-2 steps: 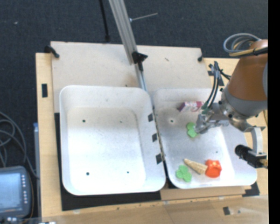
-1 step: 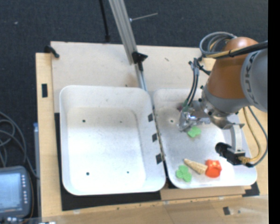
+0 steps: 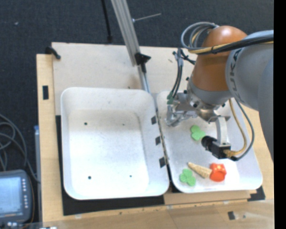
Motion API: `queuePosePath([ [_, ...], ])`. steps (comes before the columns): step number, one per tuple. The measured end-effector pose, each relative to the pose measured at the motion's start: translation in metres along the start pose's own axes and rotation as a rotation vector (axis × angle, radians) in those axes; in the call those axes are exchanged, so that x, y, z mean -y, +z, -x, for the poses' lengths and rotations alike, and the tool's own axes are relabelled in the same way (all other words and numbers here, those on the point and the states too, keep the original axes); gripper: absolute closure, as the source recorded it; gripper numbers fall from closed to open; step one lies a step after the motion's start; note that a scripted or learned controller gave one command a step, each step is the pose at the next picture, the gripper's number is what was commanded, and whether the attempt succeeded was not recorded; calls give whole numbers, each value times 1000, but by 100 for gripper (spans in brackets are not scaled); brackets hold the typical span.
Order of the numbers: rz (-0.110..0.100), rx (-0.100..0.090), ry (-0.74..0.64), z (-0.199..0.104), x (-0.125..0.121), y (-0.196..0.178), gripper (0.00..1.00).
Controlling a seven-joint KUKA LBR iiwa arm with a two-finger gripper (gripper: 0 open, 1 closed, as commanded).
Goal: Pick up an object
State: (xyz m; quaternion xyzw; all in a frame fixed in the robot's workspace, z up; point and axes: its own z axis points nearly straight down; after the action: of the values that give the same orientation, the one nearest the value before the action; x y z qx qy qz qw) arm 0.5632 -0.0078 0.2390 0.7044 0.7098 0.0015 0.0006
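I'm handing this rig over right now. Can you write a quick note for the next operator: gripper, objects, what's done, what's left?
Gripper: low over the right bin, near its left wall; finger state not readable, nothing seen held.
Objects, all in the right bin: green piece just right of the gripper; green piece, tan cone and red-orange piece along the front edge.
Done: no pick evident.
Left: grasp and lift one object.
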Motion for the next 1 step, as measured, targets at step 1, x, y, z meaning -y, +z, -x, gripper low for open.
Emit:
queuePosePath([
  [1, -2, 1, 1, -43, -8, 4, 100],
])
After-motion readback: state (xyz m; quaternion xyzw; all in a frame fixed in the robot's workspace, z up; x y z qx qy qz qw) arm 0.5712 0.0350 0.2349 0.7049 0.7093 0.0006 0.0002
